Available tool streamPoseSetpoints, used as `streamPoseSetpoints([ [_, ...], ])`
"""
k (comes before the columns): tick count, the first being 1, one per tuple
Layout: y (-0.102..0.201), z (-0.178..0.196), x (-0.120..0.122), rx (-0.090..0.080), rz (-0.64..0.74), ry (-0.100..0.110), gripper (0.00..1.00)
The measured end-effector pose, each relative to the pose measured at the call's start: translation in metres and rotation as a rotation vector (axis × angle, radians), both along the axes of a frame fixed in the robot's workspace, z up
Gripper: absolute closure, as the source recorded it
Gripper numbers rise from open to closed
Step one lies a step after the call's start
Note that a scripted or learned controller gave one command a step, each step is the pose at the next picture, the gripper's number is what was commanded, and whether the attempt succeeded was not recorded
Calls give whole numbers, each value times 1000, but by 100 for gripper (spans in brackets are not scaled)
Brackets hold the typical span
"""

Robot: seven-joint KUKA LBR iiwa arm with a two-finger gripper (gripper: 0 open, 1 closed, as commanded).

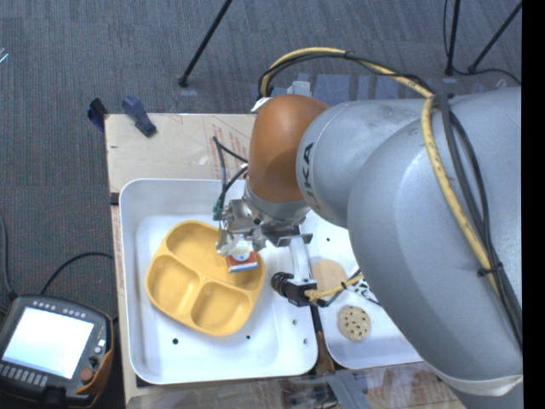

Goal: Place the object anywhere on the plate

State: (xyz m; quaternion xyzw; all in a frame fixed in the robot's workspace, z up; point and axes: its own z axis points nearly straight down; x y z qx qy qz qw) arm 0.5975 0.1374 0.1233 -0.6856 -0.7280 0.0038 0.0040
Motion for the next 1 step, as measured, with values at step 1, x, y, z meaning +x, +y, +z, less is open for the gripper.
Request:
streamPoseSetpoints([
  [1, -2, 2, 2, -1, -3, -5, 0],
])
